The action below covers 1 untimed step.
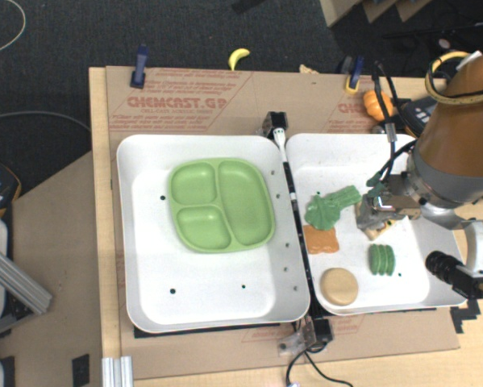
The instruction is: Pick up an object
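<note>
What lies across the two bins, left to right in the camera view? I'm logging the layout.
Green divided plate → green broccoli toy → ribbed green piece.

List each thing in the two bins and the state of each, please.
Green divided plate: flat in the left bin, its three compartments hold nothing.
Green broccoli toy: lying on its side in the right bin.
Orange piece: flat, touching the broccoli.
Green ridged piece: lying apart.
Tan round piece: resting near the front rim.
End effector: low over the right bin, beside the broccoli.
</note>
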Tool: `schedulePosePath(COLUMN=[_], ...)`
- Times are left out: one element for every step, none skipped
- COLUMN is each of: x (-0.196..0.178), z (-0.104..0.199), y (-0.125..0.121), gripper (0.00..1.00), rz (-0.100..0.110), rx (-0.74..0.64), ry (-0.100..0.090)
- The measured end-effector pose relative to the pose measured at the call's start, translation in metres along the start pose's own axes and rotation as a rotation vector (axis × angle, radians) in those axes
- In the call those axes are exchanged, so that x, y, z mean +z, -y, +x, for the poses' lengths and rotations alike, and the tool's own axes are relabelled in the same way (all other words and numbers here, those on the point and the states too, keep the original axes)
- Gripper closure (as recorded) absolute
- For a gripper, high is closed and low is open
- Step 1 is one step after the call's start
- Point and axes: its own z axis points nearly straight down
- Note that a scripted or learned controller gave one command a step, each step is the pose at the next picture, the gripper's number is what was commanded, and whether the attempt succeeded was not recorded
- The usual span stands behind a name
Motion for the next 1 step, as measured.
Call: schedulePosePath(x=[0.0422], z=[0.0668], y=[0.0002], gripper=[1.0], rz=[0.001], rx=[-0.011], ry=[-0.003])
